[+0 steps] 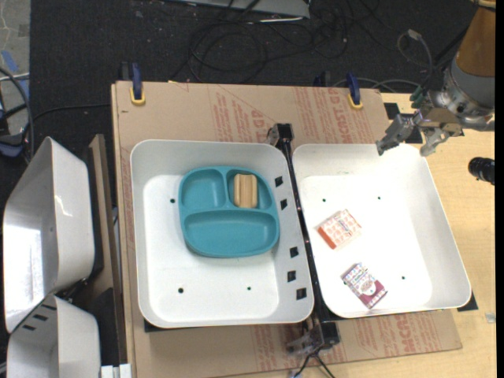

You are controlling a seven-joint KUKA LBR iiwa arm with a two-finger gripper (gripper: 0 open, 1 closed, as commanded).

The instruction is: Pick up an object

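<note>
Your two-finger gripper hangs at the upper right of the camera view, over the far rim of the right-hand shallow white bin. Its two dark fingers are spread apart with open air between them; you can see nothing clamped there and nothing touching them. Above it you see the grey wrist and the orange band of the arm.

Look for readable writing and you find little. The brown cardboard sheet under both bins carries red printed lettering, reversed and upside down from this angle, so you cannot read it with confidence. The two packets bear print too small to make out.

Your pick candidates lie in the right-hand bin: a small flat orange-and-white packet near the middle, and a small flat pink-and-white packet closer to the near rim. They sit apart from each other and well apart from the gripper.

In the left-hand shallow white bin you see a teal plastic divided plate with three compartments. A tan oblong block lies in its upper right compartment.

Blue-and-yellow clamps pin the cardboard at its far edge. Black cables trail over the dark floor beyond, and further white tubs stand at the left edge.
</note>
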